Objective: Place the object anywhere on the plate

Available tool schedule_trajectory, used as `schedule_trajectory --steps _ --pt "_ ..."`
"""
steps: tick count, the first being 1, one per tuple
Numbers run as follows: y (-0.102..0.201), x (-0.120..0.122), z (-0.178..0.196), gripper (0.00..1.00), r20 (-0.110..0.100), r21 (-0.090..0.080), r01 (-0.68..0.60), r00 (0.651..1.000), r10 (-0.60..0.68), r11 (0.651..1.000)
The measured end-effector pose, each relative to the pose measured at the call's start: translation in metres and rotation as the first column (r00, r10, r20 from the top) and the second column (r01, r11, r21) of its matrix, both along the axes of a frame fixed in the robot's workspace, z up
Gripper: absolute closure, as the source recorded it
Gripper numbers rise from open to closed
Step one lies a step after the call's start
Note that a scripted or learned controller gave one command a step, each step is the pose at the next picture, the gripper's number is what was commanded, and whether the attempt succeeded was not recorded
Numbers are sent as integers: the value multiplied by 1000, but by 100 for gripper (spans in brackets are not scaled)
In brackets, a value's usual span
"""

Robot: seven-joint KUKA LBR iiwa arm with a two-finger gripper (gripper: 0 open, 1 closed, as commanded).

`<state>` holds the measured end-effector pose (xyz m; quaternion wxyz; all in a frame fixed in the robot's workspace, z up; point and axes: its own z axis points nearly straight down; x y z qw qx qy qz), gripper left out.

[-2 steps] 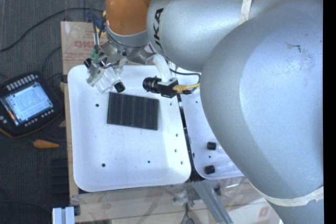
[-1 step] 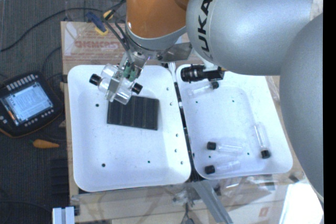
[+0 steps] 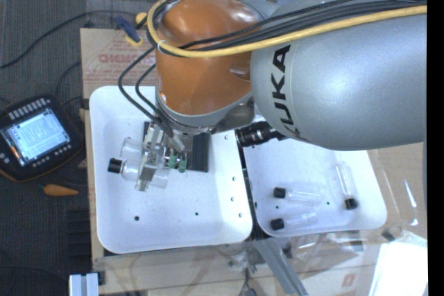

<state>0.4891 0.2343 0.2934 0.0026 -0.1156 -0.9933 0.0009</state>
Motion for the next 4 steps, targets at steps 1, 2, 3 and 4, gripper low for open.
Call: schedule_trajectory --steps 1,2,3,4 --pt "0 0 0 0 0 0 0 1000 0 1000" --pt "-1 110 2 0 2 -1 227 974 -227 974" --pt "-2 95 -176 0 -1 -5 582 813 -582 813" --pt "-1 97 -165 100 -3 1 583 812 -583 812"
